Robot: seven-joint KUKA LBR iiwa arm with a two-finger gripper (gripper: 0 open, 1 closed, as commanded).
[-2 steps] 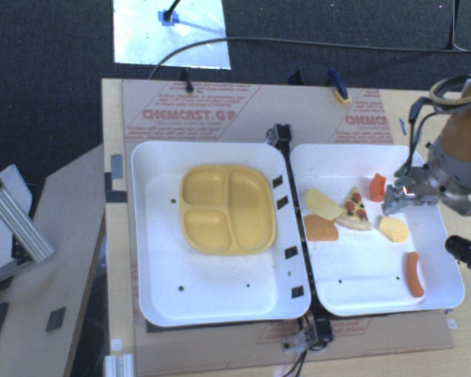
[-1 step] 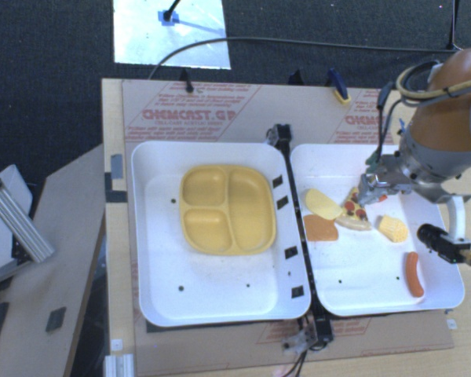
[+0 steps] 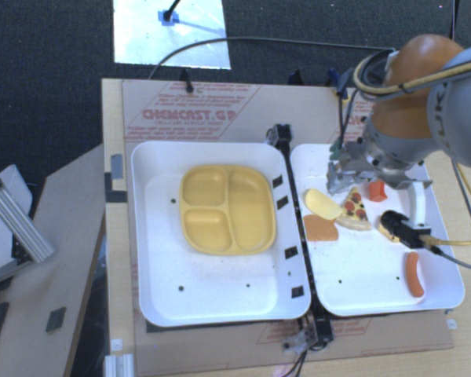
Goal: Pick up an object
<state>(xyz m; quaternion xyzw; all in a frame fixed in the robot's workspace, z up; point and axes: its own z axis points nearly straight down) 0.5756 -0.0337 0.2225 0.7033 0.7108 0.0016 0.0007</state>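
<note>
Honestly, my gripper (image 3: 339,181) hung by the right bin's (image 3: 377,297) far-left corner; the pizza slice (image 3: 355,208) lay just nearward; my grip's state I couldn't tell.

One fixed camera looks down at a slant from above the desk (image 3: 220,104), far enough off to take in both bins (image 3: 161,234). The arm (image 3: 424,93) enters from the frame's right, dark floor (image 3: 47,45) lying beyond the desk.
</note>
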